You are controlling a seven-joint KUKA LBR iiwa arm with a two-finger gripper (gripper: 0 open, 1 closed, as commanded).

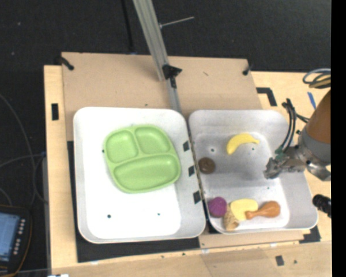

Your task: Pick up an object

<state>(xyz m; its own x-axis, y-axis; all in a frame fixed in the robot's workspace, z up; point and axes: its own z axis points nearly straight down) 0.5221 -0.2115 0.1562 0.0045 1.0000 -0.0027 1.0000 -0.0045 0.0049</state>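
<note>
One banana (241, 142) — one green tray (142, 158).

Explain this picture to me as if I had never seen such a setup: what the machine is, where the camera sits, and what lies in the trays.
A single camera looks down at a slant on a bench with two white bins. The grey robot arm reaches in from the right; its end effector hangs over the right bin. That bin holds a banana, a brown ball, a purple piece, a pale yellow piece and a brown drumstick. The left bin holds a green divided plate.
</note>
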